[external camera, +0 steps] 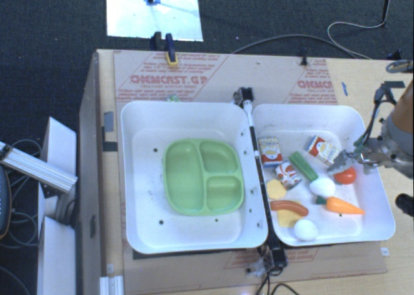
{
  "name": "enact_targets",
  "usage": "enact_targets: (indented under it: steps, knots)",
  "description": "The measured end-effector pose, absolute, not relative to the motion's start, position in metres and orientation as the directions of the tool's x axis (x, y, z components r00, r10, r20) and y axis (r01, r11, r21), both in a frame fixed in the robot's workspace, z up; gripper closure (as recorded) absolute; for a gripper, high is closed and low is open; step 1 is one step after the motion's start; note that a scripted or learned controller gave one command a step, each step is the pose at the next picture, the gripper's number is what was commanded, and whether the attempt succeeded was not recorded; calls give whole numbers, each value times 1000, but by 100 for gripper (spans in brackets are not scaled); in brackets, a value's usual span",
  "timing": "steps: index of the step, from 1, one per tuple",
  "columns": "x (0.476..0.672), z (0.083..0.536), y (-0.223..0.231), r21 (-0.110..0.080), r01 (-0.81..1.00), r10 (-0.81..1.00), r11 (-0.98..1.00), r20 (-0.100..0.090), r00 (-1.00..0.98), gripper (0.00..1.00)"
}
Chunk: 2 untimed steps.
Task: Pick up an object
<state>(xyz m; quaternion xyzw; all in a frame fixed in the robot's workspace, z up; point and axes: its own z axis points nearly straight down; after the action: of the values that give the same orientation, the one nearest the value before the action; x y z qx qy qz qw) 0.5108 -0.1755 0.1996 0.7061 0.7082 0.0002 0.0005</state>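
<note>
Gripper (346,163) reaches in from the right over the right-hand bin (372,219), its tip low beside the red tomato (347,176); whether it is spread or pressed together cannot be told, and no item is seen held in it. Just left of the tomato lies a white egg (322,187), with an orange carrot (343,206) below them. A small red-and-white carton (321,148) sits up-left of the tip. Further left are a green stick (303,165), a small can (286,174), a second carton (270,151), a yellow slice (276,189), a sausage (289,207) and another egg (305,229). The left-hand bin (139,177) holds a green divided plate (203,176)
</note>
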Motion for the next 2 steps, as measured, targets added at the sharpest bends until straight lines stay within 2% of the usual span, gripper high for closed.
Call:
enact_targets:
  steps: [1,2]
  knots:
    - [533,86,-169,1,1000,1000,4,0,-4,0]
    - [597,85,-130,3,1000,1000,5,0,-5,0]
